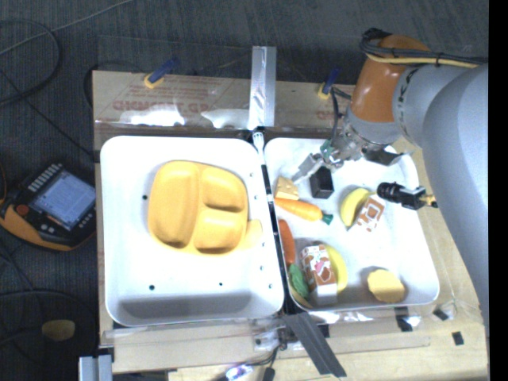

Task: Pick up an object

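I get bright, even top light; the white bins [119, 236] glare slightly, with soft shadows and mild blur.

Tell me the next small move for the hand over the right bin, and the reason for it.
Probably a short descent. The hand hangs at the back of the right bin, with the pale cheese wedge and the carrot just below and to its left. Nothing visibly sits between the fingers, so lowering toward the wedge seems the likeliest way to a grasp.
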Robot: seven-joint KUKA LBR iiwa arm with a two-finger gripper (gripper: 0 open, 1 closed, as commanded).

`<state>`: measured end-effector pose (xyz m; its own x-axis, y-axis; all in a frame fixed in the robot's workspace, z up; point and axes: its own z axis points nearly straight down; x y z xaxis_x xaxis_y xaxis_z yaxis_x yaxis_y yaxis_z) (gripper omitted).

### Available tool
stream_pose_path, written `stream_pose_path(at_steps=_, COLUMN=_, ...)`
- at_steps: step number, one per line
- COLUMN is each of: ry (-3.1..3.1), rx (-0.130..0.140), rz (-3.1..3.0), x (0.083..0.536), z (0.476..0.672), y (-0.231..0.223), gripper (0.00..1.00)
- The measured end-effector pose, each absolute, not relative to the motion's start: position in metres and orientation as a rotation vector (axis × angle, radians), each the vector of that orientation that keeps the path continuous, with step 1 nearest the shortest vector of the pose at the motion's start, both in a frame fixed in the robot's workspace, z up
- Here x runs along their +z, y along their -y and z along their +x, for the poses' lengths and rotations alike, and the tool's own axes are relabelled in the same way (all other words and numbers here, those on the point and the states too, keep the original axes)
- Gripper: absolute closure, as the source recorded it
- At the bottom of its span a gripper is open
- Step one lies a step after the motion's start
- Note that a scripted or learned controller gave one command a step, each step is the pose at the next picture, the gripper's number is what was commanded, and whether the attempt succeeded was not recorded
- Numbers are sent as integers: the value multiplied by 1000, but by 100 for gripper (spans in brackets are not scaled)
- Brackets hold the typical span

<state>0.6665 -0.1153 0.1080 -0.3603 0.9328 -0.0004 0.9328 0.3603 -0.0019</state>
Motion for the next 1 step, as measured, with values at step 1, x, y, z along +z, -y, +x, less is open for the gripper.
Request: stream_pose_path(at_steps=1, ry=2757, rx=-1, rz=-1538, x=97, z=664, y=113, gripper=0)
